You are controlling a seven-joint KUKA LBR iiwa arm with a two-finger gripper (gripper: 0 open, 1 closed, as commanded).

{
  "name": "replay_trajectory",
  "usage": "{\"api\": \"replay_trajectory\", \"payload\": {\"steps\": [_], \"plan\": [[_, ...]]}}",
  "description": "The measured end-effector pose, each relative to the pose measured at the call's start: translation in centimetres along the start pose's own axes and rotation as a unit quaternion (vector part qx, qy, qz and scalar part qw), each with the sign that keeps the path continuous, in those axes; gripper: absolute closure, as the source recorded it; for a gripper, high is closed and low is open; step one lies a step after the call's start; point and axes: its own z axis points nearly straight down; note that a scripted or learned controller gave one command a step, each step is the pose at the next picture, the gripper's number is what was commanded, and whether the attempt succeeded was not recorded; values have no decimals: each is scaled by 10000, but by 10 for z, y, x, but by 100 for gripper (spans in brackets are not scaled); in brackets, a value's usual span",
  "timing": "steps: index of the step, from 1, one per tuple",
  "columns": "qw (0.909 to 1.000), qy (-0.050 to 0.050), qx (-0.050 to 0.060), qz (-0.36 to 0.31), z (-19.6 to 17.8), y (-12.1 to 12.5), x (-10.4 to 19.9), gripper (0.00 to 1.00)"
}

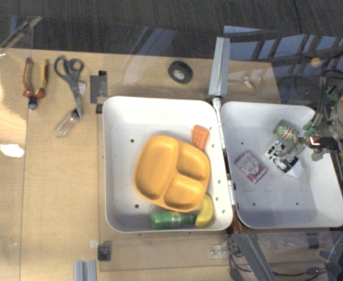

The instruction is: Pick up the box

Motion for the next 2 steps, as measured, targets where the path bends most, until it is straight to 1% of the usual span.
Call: {"api": "replay_trajectory", "payload": {"steps": [1,2], "plan": [[9963,5,7,855,166,8,42,0],[9970,-5,-42,771,173,36,52,0]]}}
